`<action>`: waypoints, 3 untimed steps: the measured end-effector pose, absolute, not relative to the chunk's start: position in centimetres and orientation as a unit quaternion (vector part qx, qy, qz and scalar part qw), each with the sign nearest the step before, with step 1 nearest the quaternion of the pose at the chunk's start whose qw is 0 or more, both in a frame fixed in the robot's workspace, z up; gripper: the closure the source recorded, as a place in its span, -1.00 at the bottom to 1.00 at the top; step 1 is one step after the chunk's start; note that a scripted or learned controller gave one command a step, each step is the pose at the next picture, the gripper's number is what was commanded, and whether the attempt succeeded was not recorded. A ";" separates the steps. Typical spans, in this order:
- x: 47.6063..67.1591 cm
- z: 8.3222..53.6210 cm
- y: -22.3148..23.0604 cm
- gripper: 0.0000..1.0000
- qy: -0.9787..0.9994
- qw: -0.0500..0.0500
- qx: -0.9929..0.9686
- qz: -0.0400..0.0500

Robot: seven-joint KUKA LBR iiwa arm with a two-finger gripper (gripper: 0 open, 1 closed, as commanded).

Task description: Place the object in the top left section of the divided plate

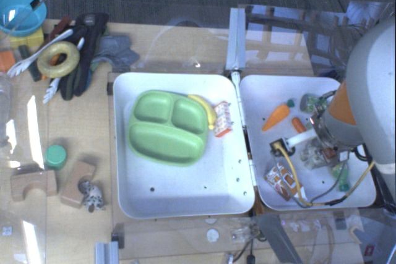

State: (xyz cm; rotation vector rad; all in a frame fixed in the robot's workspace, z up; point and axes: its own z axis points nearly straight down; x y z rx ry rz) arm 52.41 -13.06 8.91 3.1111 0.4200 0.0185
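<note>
1. The wooden bench (167,46) fills most of the view and bears two shallow white bins side by side, the left bin (179,195) and the right bin (260,133), their inner rims touching.
2. The grey arm (371,71) enters from the right, its orange band (340,107) above the wrist, and reaches over the right bin.
3. A green divided plate (167,125) lies in the upper left part of the left bin, with two small sections at the top and one long section below. All three sections are bare.
4. A yellow banana (205,109) lies against the plate's upper right edge.
5. A small red and white packet (222,119) sits just beside the banana, on its right, near the wall between the bins.
6. The gripper (314,148) hangs low over the middle of the right bin; whether its fingers are spread or closed cannot be told, as cables and wrist parts cover them.
7. An orange carrot (275,117) lies in the right bin, up and left of the gripper, apart from it.
8. A patterned packet (281,181) lies near the right bin's lower left corner, with a yellow cable (296,185) looping across it.
9. Left of the bins, on the bench, are a blue bowl (21,12), a yellow ring (59,59), a green cap (55,156) and wooden blocks (77,181).
</note>
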 end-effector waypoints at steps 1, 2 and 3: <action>52.0 8.9 -16.7 1.00 0.222 0.001 0.975 0.005; 49.5 9.0 -19.0 1.00 0.406 -0.005 0.914 0.009; 49.2 8.9 -16.6 1.00 0.236 0.004 0.972 0.007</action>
